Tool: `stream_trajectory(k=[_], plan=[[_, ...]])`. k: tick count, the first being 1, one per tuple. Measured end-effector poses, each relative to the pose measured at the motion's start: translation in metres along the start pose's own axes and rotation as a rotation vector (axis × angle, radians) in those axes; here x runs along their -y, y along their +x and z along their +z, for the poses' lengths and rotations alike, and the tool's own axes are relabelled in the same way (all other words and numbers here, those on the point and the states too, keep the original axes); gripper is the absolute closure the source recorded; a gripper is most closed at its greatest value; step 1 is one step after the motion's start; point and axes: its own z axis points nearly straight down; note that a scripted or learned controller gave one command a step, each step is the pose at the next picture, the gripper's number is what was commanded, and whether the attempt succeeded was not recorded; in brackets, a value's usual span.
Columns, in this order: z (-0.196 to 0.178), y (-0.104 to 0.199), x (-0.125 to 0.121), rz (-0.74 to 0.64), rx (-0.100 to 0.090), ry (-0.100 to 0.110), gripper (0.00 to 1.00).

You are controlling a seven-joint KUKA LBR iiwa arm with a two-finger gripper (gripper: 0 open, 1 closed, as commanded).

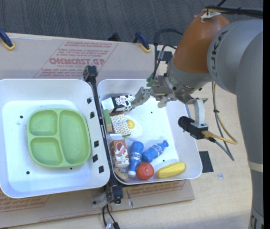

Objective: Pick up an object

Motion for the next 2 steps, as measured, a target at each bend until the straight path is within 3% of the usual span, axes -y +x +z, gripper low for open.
stream_trajectory(k=[1, 2], plan=[[0.120, 0.005, -0.058, 0.000, 0.000, -0.019, 0.00], [0.125, 0.004, -0.075, -0.001, 0.002, -0.029, 0.00]])
